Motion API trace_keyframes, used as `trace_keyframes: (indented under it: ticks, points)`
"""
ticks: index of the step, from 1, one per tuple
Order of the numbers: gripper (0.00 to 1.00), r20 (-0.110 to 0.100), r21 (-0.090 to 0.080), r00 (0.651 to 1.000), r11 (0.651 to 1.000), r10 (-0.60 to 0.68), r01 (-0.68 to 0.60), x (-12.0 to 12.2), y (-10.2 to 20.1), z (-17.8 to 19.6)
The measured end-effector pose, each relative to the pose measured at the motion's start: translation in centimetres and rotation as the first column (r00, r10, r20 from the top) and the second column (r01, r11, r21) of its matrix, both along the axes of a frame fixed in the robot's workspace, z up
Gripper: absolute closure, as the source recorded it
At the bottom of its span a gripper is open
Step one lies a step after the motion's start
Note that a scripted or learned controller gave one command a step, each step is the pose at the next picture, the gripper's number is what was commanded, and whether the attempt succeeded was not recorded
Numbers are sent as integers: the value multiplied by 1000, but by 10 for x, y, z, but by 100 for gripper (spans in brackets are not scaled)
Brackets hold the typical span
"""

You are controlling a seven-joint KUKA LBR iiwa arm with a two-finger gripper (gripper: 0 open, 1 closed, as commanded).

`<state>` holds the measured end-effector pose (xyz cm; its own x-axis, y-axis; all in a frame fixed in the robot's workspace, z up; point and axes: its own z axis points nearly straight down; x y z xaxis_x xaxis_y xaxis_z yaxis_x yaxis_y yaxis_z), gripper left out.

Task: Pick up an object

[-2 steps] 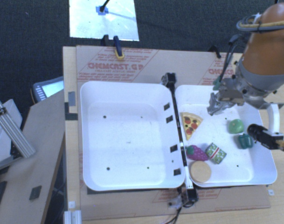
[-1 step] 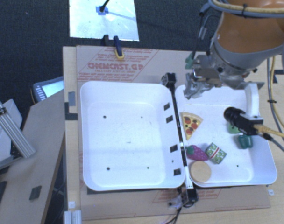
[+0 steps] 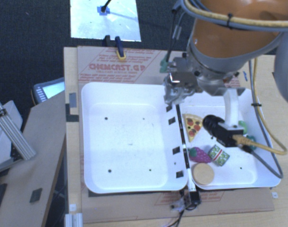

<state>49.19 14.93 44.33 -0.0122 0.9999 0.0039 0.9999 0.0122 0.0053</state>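
We see two white bins on the counter: the left bin (image 3: 125, 141), and the right bin (image 3: 238, 171) holding a pizza slice (image 3: 192, 126), purple grapes (image 3: 200, 154), green can (image 3: 219, 155) and tan disc (image 3: 203, 173). The hand (image 3: 175, 96) hangs over the divider; we cannot tell its state.

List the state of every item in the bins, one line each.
pizza slice: flat in the right bin, free
purple toy: lying beside the green can
green can: tipped on its side
tan disc: flat near the divider
gripper: over the divider
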Motion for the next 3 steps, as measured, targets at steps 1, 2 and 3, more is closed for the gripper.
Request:
trace_keyframes:
  ticks: [1, 2, 3]
  points:
    - [100, 7, 2, 1000, 1000, -5, 5, 5, 26, 97]
    - [100, -5, -1, 1000, 1000, -2, 2, -7, 89, 84]
    - [100, -18, -11, 1000, 1000, -12, 12, -7, 84, -138]
